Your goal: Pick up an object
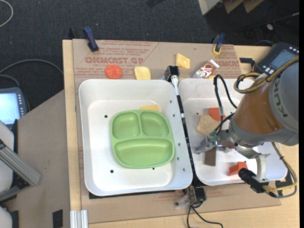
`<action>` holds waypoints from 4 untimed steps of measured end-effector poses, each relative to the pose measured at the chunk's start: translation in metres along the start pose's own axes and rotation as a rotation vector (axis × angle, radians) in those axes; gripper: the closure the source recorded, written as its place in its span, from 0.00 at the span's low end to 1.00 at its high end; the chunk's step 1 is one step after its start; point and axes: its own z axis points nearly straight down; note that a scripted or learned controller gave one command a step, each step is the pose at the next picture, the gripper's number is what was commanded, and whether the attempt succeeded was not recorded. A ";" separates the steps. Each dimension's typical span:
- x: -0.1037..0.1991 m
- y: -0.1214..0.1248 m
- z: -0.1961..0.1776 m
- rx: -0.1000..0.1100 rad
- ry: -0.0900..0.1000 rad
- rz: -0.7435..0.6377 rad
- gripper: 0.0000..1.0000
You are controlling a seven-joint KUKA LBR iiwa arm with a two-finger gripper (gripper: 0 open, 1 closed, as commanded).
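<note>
Across the back of the table [142, 56], red print reading "CHEMCAST. G P" is seen on the cardboard sheet, partly cut off by the bins; more red lettering sits near the right back corner, too small to be read. On the arm [273, 110], part of the letters "KU" can be made out on the grey shell.

Left bin [90, 127]: a green divided tray [141, 139] is laid flat, its two small compartments toward the back. A yellow piece [149, 108] pokes out behind it.

Right bin [209, 175]: a tan sponge-like block [206, 124], a red-orange block [214, 113] just behind it, a dark brown block [209, 157] with its long axis running front to back, and an orange piece [236, 168] near the front are seen.

The gripper [205, 145] is lowered over the right bin, between the tan block and the brown block, pointing left. Whether it is spread or closed cannot be told; nothing is seen held.

Behind the bins: an orange disc [113, 71], a yellow block [142, 73], a yellow wedge [183, 61], a red-and-white packet [206, 70], and two blue clamps [90, 38].
</note>
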 end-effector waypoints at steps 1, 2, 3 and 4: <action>-0.005 -0.001 -0.005 -0.004 -0.002 0.001 0.00; -0.002 0.004 -0.005 -0.006 -0.002 0.000 0.00; -0.003 -0.001 -0.005 -0.002 -0.001 0.000 0.00; -0.003 -0.001 -0.005 -0.003 -0.001 0.001 0.00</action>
